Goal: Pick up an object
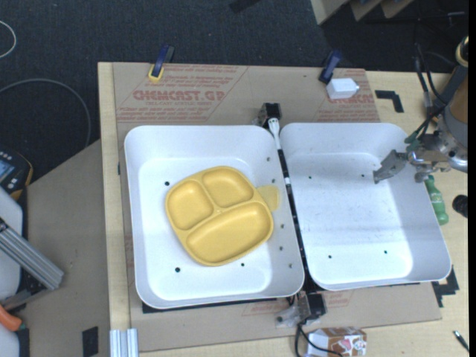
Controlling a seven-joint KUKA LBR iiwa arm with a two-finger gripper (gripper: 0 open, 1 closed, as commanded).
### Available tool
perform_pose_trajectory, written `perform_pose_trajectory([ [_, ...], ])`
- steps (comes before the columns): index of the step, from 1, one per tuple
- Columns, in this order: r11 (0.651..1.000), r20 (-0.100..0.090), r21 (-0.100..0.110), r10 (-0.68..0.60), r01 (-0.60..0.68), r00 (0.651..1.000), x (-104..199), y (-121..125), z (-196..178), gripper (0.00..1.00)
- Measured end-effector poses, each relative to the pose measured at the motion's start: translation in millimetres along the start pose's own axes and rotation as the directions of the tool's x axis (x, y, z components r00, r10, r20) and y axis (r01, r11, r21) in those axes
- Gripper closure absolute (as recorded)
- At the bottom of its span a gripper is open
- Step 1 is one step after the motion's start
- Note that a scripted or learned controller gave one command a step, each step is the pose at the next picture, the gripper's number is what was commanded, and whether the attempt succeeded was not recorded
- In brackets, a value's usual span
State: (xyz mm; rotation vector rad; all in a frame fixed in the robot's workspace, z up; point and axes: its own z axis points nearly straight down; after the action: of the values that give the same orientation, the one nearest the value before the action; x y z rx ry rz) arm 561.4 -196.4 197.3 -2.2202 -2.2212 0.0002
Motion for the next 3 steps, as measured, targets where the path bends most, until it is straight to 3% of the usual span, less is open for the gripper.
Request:
perform_pose_trajectory([
  [1, 1.000, 0.004, -0.021, -0.005, 0.005, 1.000, 48.5, -41.3, -176.8, 0.00],
  [2, 1.000, -0.001, -0.019, -0.014, 0.014, 1.000, 159.4, -60.6, -300.4, 0.00],
  [3, 1.000, -0.002, -0.009, -0.009, 0.009, 1.000, 232.1, -82.8, -340.8, 0.00],
])
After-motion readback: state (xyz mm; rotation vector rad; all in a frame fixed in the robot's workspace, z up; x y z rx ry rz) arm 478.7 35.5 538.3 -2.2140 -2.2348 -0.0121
